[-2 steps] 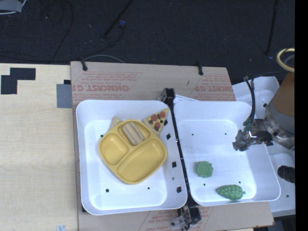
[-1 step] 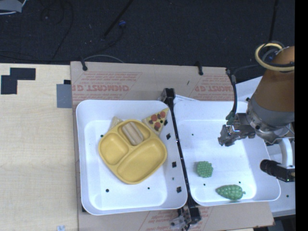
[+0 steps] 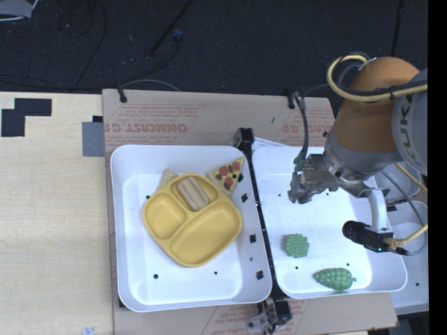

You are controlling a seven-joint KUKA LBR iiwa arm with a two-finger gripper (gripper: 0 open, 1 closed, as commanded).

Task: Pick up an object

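A grey KUKA arm with an orange band reaches in over the right bin point(image 3: 398, 274), its gripper point(image 3: 302, 190) poised above the bin's upper left part — whether it is spread or pressed together cannot be told from this slanted view, and nothing shows between its tips. Two candidates lie nearer the camera on the bin floor: a round green bumpy toy point(image 3: 296, 245), perhaps a broccoli head, and a longer green bumpy piece point(image 3: 334, 278) near the bin's front wall. Both sit apart from the gripper and from each other.

The left bin point(image 3: 133, 271) carries a yellow divided plate point(image 3: 199, 232) with a tan piece point(image 3: 193, 192) in one compartment, and a toy pizza slice point(image 3: 229, 174) by the plate's far rim.

The step in hand appears to be the approach. The round green toy is the nearer target — a good try would centre over it, come straight down and close across its widest part, since its rounded shape may roll or squirt sideways under an off-centre pinch.
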